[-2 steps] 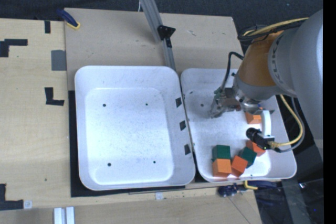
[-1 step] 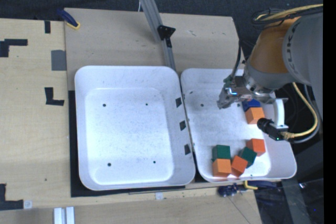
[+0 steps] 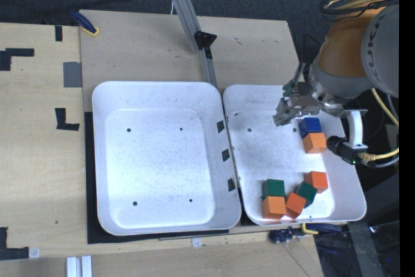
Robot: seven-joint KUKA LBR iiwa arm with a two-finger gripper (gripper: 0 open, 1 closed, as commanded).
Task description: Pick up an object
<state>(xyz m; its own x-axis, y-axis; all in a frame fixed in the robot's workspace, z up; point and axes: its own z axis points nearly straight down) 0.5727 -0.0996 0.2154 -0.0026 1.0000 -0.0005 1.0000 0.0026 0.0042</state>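
A: Starting with the biggest, what lies around the gripper (image 3: 285, 115)?

B: The bench (image 3: 149, 55) spreads out to its left and beyond it. On it sit 2 white bins: the left bin (image 3: 155, 156) well to the gripper's left, the right bin (image 3: 259, 146) directly under it.

A: And the arm (image 3: 353, 52)?

B: Grey with an orange band, it comes in from the gripper's right.

A: The blocks?

B: All in the right bin. A blue block (image 3: 310, 124) sits just right of the gripper, touching an orange block (image 3: 315, 142) below it. Nearer the camera, well apart from the gripper, cluster 2 green blocks (image 3: 274, 187) and 3 more orange ones.

A: The gripper's grasp?

B: I cannot tell how wide it stands; no block shows between its tips.
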